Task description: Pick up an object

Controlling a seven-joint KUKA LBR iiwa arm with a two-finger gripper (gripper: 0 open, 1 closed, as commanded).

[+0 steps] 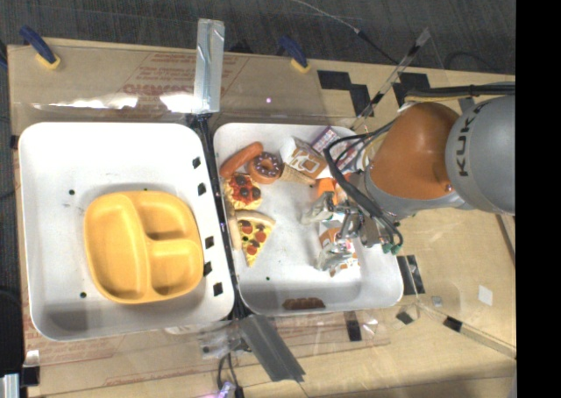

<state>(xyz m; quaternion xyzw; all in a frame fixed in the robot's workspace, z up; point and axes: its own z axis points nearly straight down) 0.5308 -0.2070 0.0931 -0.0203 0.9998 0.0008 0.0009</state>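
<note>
Currently, arm reaching in from the right:

- gripper (351,228) low in right bin (289,287), over the clutter on its right side
- fingers: can't tell, wrist and cables block them
- wrapped toy (337,256) just below gripper, nearest target
- pizza slice (252,234) lies well left, long axis pointing down-left
- hotdog (240,158), donut (266,166) up-left, farther off

A single fixed camera looks down on the bench (263,63) from above at a slight slant, far enough back to take in both white bins whole. The left bin (44,212) fills the view's left half, the right bin (289,282) sits at centre, and the arm (465,159) enters from the right edge.
</note>
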